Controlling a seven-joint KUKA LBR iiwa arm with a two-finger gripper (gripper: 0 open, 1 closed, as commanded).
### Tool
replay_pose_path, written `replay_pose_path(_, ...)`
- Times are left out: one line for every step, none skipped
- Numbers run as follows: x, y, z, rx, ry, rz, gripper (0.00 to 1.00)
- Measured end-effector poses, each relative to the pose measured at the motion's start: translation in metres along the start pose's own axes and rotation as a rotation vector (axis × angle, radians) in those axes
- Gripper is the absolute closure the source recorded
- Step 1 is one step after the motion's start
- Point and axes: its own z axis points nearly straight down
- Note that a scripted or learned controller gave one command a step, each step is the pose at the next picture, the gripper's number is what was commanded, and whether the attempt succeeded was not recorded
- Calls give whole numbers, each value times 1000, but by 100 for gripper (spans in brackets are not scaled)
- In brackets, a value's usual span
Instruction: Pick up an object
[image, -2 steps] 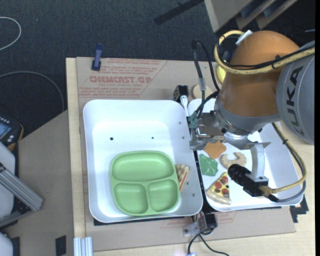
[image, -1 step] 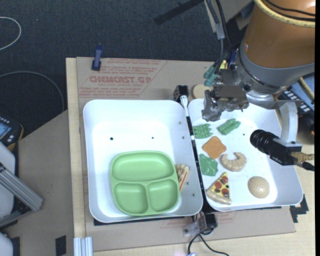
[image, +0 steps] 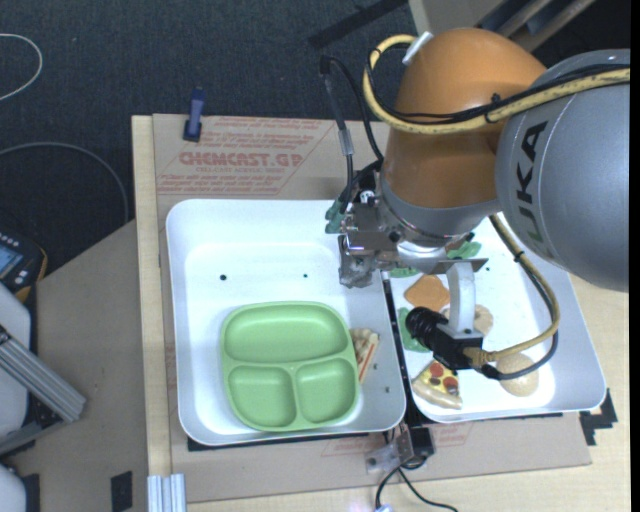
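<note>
Two bins sit side by side: the left bin (image: 190, 300) carries a green tray (image: 290, 362) at about 6 o'clock, with a small fries toy (image: 365, 350) just beside the tray's 3 o'clock edge. The right bin (image: 575, 370) has the loose pieces: a pizza slice (image: 440, 385) at 7 o'clock, an orange piece (image: 428, 291) nearer the centre, and a tan piece (image: 518, 382) at 5 o'clock. The arm (image: 560, 150) hangs over the wall between the bins, and the gripper (image: 358, 262) sits low at the left bin's 2 o'clock corner. How wide the gripper stands cannot be told, and nothing can be seen in its grasp. This looks like the reach stage, with no pick made yet. Any of the small pieces would serve as the target; the fries lie at 6 o'clock from the gripper and are nearest. The next move calls for settling on one piece, centring over it, descending, and closing squarely without snagging the tray rim or bin wall.
</note>
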Motion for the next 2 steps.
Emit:
replay_pose_path(-2,0,-17,-11,2,1,100)
replay_pose_path(-15,-13,79,2,-1,5,100)
